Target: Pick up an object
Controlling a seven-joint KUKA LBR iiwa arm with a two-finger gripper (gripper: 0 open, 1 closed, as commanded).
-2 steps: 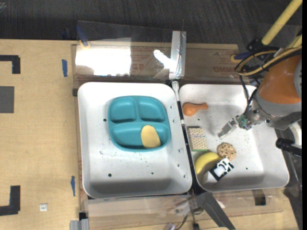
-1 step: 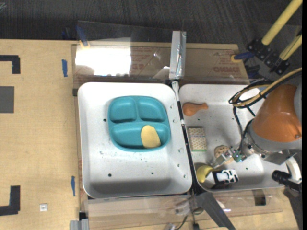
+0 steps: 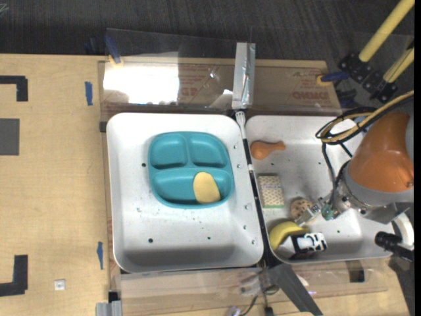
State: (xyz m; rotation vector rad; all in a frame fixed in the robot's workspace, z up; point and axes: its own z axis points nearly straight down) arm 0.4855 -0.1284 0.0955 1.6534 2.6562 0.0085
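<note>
In the right bin [image 3: 299, 133] lie an orange carrot-shaped toy [image 3: 266, 149] at the back left, a pale speckled rectangular pad [image 3: 270, 191], a small round cookie [image 3: 300, 207], a yellow banana [image 3: 284, 232] and a black-and-white object [image 3: 309, 242] at the front. My gripper [image 3: 321, 210] hangs low over this bin, just right of the cookie and above the black-and-white object. The grey arm with its orange band [image 3: 385, 160] covers the bin's right side. Nothing is visibly held.
The left bin [image 3: 131, 196] holds a teal divided plate [image 3: 172, 155] with a yellow oval object [image 3: 206, 188] in its front compartment. A clear plastic divider [image 3: 243, 74] stands behind the bins. Yellow-handled tools [image 3: 391, 22] lie at the upper right.
</note>
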